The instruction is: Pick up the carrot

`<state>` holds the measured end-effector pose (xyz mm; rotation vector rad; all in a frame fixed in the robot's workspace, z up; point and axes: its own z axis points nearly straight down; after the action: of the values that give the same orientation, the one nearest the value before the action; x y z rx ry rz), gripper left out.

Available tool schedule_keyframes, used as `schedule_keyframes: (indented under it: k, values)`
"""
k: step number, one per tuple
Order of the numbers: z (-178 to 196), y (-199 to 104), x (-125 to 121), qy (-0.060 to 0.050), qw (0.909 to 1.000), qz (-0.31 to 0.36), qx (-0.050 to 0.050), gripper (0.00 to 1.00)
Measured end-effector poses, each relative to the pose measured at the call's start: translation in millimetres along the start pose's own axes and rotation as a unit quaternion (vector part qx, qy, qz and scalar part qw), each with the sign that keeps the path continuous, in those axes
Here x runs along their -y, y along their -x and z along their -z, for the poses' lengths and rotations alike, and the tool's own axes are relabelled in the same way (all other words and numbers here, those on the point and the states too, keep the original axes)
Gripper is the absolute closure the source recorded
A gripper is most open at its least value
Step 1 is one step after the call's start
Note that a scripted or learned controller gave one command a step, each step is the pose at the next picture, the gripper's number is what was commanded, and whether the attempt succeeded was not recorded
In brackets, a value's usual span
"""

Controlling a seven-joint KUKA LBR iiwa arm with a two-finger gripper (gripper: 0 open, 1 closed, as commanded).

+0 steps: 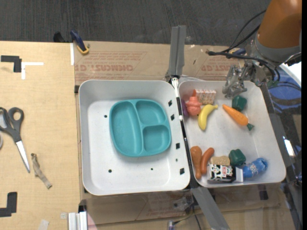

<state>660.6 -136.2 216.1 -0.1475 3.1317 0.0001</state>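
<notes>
Camera view, looking down at a slant: pale wooden desk [43, 128] with flattened brown cardboard [124, 63] under two shallow white bins, dark carpeted floor [120, 8] beyond. Scissors [14, 133] lying on the desk at far left, black tape marks nearby. Left bin [91, 176] holding a teal divided plate [141, 127]. Right bin [268, 128] crowded with toy food: yellow banana [205, 116], pink item, two sausages [201, 159], green pieces, small carton. Carrot [236, 115] lying flat in the right bin's upper half, orange, tapered, green stub pointing lower right, just beside a dark green piece [239, 102]. Gripper [238, 83] hanging over the bin's far edge, above the carrot and apart from it; cannot tell whether apart or together.
</notes>
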Motion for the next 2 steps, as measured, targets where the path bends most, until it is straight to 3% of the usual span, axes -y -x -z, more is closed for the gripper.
schedule_keyframes:
  k: [1, 2]
  values:
    - [-88.3, -154.4, 48.0, 0.0, 0.9982, 0.06, -0.002, 1.0]
    - [-88.3, -154.3, 47.7, 0.0, 0.9982, 0.06, -0.002, 0.0]
